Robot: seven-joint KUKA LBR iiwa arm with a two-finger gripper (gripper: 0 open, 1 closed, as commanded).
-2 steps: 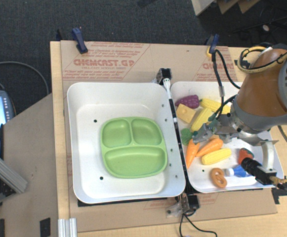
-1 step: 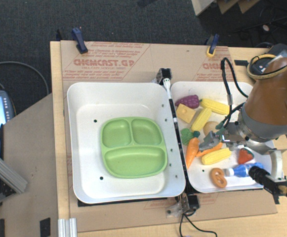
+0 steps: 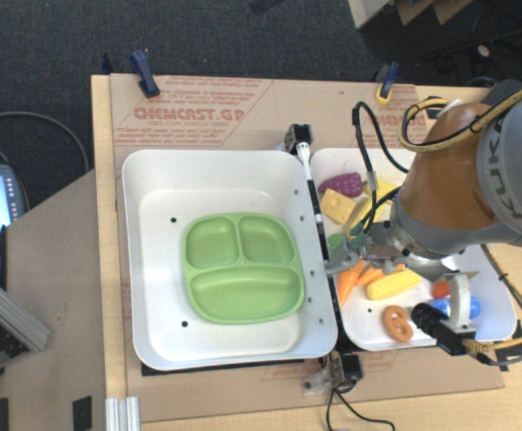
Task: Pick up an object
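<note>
Several small plastic toy foods (image 3: 395, 283) lie in the right-hand shallow white bin (image 3: 368, 330), none seen lifted, while the tool (image 3: 355, 250) sits low over them near the orange carrot piece (image 3: 348, 282); grip state cannot be told, so the pick looks undone.

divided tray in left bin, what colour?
Light green; the divided tray shows plainly in the camera view.
</note>
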